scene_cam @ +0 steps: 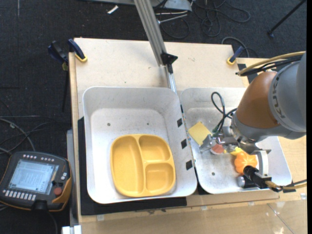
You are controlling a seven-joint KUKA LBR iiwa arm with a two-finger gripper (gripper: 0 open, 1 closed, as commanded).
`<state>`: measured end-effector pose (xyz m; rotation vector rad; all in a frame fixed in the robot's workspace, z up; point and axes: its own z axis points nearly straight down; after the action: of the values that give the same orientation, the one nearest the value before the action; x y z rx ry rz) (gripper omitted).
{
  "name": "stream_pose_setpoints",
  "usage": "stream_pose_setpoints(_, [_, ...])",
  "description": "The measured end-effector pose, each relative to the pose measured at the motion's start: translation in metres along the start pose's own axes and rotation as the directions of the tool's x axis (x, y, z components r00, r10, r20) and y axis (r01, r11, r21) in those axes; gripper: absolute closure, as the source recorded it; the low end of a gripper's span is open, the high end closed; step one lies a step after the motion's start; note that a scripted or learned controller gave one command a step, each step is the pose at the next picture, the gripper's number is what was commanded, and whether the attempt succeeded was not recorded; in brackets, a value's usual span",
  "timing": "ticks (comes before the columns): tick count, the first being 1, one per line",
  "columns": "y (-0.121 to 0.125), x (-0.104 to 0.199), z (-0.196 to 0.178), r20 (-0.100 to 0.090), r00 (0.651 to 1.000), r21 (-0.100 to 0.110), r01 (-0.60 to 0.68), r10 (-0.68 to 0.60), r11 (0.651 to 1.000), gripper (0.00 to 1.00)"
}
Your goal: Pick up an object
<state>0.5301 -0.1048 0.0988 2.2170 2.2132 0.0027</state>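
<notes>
Pale yellow block (199, 131) was taken as the likeliest pick target, a judgement only, since the task names no particular object.

- Bench (122, 57): two white bins were carried side by side.
- Left bin (97, 101): a yellow divided tray (143, 165) was laid flat in its lower half, well apart from the gripper. Judged a poor target: wide, flat, and in the wrong bin for the current reach.
- Right bin (204, 94): all the small objects were found here, and the arm (273, 101) was reached in over it from the view's right.
- Block: seen in the left part of the right bin, near the wall shared with the left bin. It was turned diamond-wise to the view, and no clear long axis could be made out.
- Orange thing (241, 162): seen down-right of the gripper and partly covered by the wrist, so its shape could not be told.
- Red thing (218, 149): small, seen right at the gripper's tip on its lower-right side. Whether it was touched or merely overlapped in the view could not be told.
- Gripper (213, 144): held low over the bin floor. Jaw state could not be told, and nothing could be confirmed as held.

Key relation: the block was up-left of the gripper, just beside it, between the gripper and the shared wall. A short shift that way was judged necessary before any close, with the wall leaving little room.
</notes>
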Motion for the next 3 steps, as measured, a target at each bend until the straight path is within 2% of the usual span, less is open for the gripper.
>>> stream_pose_setpoints(1, [0.001,0.000,-0.011,0.000,1.000,-0.004,0.000,0.000,1.000,1.00])
stream_pose_setpoints(2, [0.004,-0.006,-0.073,-0.003,1.000,0.001,0.004,-0.004,1.000,1.00])
stream_pose_setpoints(3, [0.012,0.002,-0.125,-0.004,1.000,0.001,0.006,-0.006,1.000,1.00])
